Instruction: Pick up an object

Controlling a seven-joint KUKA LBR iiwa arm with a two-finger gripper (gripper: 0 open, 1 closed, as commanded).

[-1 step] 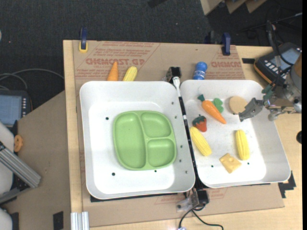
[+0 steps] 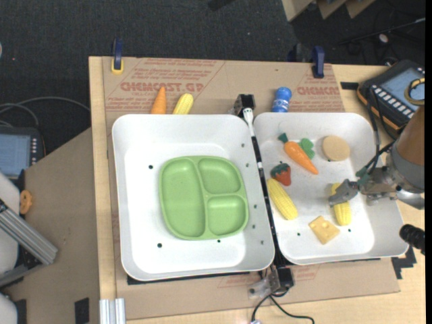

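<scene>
Two shallow white bins sit side by side on the desk (image 2: 101,181). Left bin (image 2: 135,201): holds one green divided plate (image 2: 202,196) lying flat near its middle, three compartments, nothing seen in them.

Right bin (image 2: 358,245): holds several toy foods. Carrot (image 2: 299,156) lies at a slant in the upper left part, with a small green piece (image 2: 308,145) just beside its upper end. Round tan bun (image 2: 335,148) sits to the right of these. Red strawberry-like piece (image 2: 281,173) lies below the carrot, near the bin's left wall. Large corn cob (image 2: 281,198) lies below that, along the same wall. Cheese wedge (image 2: 325,230) rests toward the lower middle. Small yellow corn piece (image 2: 342,213) lies right of centre.

Gripper (image 2: 342,192) reaches in from the right edge of the frame and is low over the right bin, directly above the small corn piece; whether its fingers are spread or closed cannot be told, and no object is seen between them.

Outside the bins, along the upper desk: an orange carrot (image 2: 158,102), a yellow corn (image 2: 183,104) and a blue bottle (image 2: 282,100).
</scene>
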